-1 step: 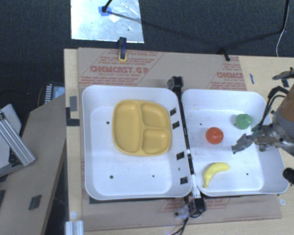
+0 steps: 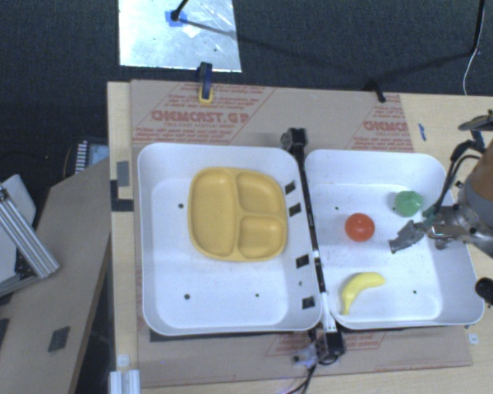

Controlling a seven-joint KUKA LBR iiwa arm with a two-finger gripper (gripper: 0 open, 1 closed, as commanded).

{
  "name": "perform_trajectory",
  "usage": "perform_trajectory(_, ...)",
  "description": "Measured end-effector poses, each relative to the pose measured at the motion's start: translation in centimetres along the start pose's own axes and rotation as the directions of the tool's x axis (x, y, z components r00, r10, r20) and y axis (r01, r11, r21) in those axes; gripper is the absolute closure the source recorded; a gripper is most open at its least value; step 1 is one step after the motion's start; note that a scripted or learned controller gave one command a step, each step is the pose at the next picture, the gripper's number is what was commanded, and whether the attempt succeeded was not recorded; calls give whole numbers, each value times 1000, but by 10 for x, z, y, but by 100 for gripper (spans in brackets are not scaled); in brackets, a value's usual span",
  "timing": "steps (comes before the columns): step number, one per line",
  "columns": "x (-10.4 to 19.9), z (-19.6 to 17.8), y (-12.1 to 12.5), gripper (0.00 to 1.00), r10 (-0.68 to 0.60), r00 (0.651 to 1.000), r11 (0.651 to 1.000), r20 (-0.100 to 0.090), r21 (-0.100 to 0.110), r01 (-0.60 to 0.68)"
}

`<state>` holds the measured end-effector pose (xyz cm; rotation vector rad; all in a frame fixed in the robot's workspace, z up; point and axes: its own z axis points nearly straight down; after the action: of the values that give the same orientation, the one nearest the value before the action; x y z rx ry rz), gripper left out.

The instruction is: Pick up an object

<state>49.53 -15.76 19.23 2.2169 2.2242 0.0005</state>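
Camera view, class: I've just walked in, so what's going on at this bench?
A grey robot arm reaches in from the right over the right bin. Its gripper hovers between a red ball and a green ball, holding nothing visible. A banana lies nearer the front of that bin. The left bin holds a yellow divided plate. No object has been picked up yet.
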Motion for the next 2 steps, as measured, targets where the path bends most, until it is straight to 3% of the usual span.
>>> perform_trajectory(2, -8, 101, 6, 0, 3, 1000, 1000, -2, 3, -3)
